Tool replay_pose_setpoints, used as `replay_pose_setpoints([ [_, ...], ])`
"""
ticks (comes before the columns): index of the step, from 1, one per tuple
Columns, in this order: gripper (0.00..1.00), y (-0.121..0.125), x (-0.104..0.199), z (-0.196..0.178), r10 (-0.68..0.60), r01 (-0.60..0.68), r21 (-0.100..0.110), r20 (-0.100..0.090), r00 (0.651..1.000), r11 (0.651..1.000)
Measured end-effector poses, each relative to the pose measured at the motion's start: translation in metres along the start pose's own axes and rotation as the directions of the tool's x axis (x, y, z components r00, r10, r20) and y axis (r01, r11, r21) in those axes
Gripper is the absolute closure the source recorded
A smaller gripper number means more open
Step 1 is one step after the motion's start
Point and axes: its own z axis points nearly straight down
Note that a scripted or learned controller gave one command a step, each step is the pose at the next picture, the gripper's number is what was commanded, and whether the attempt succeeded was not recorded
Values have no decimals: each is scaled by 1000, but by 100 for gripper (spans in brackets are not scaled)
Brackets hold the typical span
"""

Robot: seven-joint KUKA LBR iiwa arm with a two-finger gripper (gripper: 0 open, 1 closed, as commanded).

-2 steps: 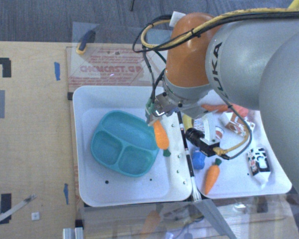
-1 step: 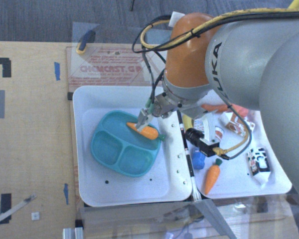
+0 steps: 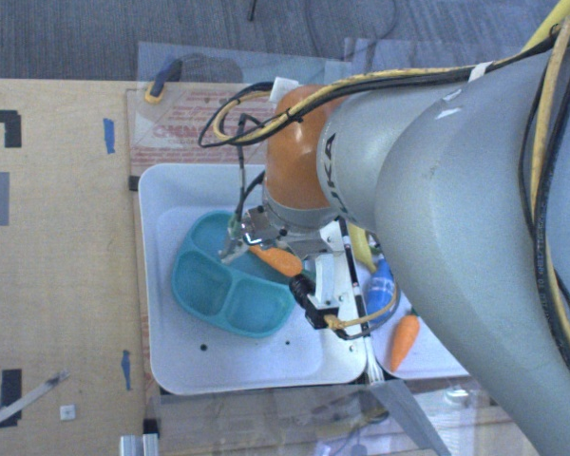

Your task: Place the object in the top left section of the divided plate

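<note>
The gripper (image 3: 239, 243) sits low over the teal plate (image 3: 230, 291) in the left bin (image 3: 161, 255), at the plate's upper edge. An orange carrot-like piece (image 3: 274, 258) lies just beside it, at the plate's right rim under the wrist; whether it is gripped cannot be told. If this is the task's object and it is loose, it could slide off the rim into the bin, or land in the wrong section. A second carrot (image 3: 404, 340) lies in the right bin, beside a blue item (image 3: 380, 288)
</note>
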Motion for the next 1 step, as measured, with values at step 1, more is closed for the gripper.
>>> replay_pose_setpoints([
  [1, 100, -2, 0, -6, 0, 0, 10, -2, 1000, 1000],
])
